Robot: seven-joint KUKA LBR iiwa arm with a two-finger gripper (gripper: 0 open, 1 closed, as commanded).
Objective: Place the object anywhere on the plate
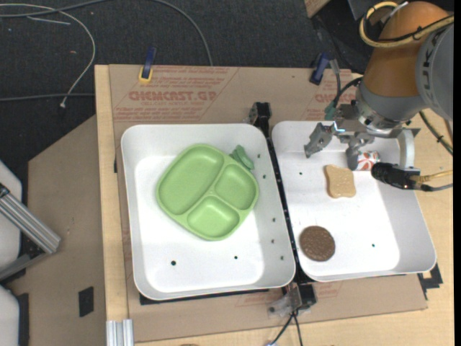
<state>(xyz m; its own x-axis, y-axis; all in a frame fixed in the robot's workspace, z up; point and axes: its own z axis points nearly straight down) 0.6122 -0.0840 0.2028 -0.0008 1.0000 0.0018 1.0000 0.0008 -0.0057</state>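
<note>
Bright, even overhead light, soft shadows (edges slightly soft)

Arm comes in from upper right, orange band above wrist, grey wrist angled down-left. Gripper [336, 148] hangs below wrist w/ fingers spread apart, nothing between them: one finger [315, 141] out to the left, other finger [356, 153] to the right, both tips pointing down.

Green 3-section plate [207, 191] lies in left bin [144, 265], tilted. Right bin [403, 254]: toast slice [340, 182] near middle, brown round cookie [317, 243] nearer front. Claw [337, 148] open w/ nothing between fingers, over bin's far end, just beside toast
</note>
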